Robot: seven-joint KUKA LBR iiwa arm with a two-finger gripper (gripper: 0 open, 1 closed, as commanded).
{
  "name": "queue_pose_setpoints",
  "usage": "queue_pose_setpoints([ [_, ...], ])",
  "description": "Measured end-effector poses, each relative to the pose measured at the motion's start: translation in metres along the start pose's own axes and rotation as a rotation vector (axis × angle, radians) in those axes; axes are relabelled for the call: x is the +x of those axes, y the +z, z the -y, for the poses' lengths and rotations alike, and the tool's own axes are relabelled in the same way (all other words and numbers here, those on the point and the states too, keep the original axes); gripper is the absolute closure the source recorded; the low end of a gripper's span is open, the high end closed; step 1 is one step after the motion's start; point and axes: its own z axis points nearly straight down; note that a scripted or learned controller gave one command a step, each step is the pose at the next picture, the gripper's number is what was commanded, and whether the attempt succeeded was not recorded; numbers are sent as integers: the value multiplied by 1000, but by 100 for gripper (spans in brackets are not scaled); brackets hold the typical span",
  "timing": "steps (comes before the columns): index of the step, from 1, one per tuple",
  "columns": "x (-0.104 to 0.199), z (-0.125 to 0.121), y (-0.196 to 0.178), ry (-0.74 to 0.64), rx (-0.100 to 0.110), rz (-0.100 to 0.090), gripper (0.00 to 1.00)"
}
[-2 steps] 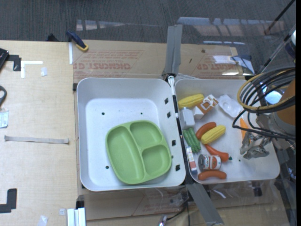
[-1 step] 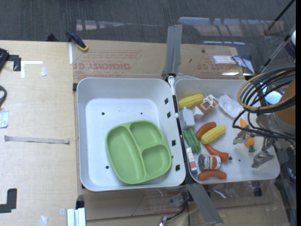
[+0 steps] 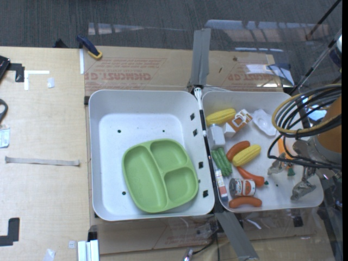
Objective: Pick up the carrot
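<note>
On the wooden surface [image 3: 43, 135] two white bins sit side by side: the left bin [image 3: 103, 145] carries a green divided plate [image 3: 160, 174], and the right bin [image 3: 283, 200] holds a scatter of toy food. The arm [image 3: 329, 129], with its loops of cable, hangs over the right bin's right end, and below it the claw [image 3: 291, 178] sits low at the bin's right side with its fingers spread apart and nothing between them.

The carrot [image 3: 251, 175], as best I can judge, is the slim orange-red piece lying near the bin's middle, just above the small can [image 3: 242, 187]. It lies to the camera's left of the claw, close by but not touching, with a small gap of bare bin floor between. Its long axis runs at a slant, from upper left down to lower right, so its lower end points roughly toward the claw.

Other pieces crowd it: a corn cob [image 3: 246, 155] over a second orange piece [image 3: 237, 149] just above, and a sausage [image 3: 245, 202] below the can. A short move leftward should bring the open fingers over it, closing across the slant.
</note>
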Motion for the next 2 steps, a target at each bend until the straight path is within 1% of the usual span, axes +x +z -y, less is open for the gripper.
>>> queue_pose_setpoints([
  [1,0,-1,-1,-167,2,2,0],
  [2,3,-2,-1,-363,2,2,0],
])
